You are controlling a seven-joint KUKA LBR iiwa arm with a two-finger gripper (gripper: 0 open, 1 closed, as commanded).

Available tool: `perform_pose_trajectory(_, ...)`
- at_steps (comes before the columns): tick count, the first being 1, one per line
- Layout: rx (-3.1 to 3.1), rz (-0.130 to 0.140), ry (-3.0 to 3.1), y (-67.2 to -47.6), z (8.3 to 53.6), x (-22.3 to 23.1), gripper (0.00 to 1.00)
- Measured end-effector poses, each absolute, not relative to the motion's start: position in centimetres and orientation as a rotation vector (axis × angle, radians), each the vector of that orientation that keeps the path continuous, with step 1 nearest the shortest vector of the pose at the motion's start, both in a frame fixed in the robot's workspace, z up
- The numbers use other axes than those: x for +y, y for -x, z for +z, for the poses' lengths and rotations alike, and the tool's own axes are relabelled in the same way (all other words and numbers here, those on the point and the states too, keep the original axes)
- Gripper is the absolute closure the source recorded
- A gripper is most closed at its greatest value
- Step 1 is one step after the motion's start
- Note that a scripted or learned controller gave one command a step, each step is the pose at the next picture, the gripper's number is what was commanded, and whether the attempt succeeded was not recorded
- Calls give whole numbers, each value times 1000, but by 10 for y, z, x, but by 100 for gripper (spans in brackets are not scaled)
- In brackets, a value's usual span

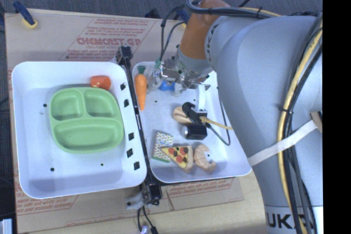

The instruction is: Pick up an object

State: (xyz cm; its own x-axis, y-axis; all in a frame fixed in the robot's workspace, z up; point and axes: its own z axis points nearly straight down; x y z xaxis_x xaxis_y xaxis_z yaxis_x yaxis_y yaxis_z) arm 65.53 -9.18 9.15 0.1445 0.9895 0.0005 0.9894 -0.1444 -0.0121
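The arm reaches in from the right and its gripper (174,77) hangs over the back of the right bin (233,164). A small blue object (166,85) lies right beside it, partly hidden by the wrist. To the gripper's left, an orange carrot (141,90) lies along the bin's left wall. A beige bread-like piece (179,113) sits mid-bin. Toward the front lie a pizza slice toy (174,154) and a tan croissant-like toy (205,157).
The left bin (27,172) holds a green divided plate (86,119) and a red-orange tomato-like toy (100,82) behind it. Black clips (131,118) line the divider between the bins. The arm's bulky grey body covers the right side.
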Motion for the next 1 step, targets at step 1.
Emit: perform_pose_trajectory(1, -2051, 16, 2362, -655, 101, -91, 100)
